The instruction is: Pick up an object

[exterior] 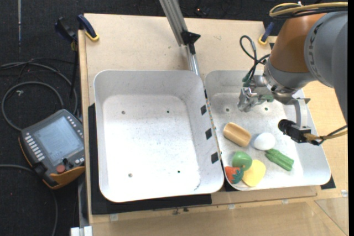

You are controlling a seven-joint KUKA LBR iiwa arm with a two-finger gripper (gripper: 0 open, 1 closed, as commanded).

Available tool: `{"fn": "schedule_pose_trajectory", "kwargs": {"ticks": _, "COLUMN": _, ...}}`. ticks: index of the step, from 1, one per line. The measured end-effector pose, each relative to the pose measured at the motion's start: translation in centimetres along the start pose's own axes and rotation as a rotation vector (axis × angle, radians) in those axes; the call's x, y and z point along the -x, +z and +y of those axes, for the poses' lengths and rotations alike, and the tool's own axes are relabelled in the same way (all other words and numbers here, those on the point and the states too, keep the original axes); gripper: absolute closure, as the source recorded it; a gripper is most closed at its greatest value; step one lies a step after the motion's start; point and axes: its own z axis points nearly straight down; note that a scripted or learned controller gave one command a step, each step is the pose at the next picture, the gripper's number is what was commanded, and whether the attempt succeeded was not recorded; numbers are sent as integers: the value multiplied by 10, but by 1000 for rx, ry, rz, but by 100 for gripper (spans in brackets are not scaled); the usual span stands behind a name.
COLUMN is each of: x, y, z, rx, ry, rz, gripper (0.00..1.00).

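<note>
The right bin (221, 98) holds a tan bread-like block (237, 134), a white egg-shaped object (264, 141), a green pickle-like piece (280, 159), a yellow piece (255, 173) and a green and red vegetable (239, 165). They lie clustered in the bin's near half. My gripper (248, 99) hangs over the far part of that bin, above and behind the tan block, with nothing between its metal fingers (243, 102). The fingers look slightly apart.
The left bin (146, 135) is bare white with small specks. A slanted metal pole (168, 0) runs from the top down to the divide between the bins. A teach pendant (52, 143) lies on the floor at left. Cables loop beside the wrist.
</note>
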Motion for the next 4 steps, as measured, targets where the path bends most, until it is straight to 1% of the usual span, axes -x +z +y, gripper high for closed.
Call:
{"fn": "schedule_pose_trajectory", "kwargs": {"ticks": 1, "x": 4, "y": -44, "z": -1, "rx": 1, "ry": 1, "rz": -1, "gripper": 100}}
{"fn": "schedule_pose_trajectory", "kwargs": {"ticks": 2, "x": 1, "y": -108, "z": 2, "rx": 3, "ry": -1, "rz": -1, "gripper": 100}}
{"fn": "schedule_pose_trajectory", "kwargs": {"ticks": 3, "x": -49, "y": -109, "z": 10, "rx": -2, "ry": -5, "rz": 2, "gripper": 100}}
{"fn": "schedule_pose_trajectory", "kwargs": {"ticks": 4, "x": -107, "y": -99, "z": 35, "rx": -2, "ry": -6, "rz": 1, "gripper": 100}}
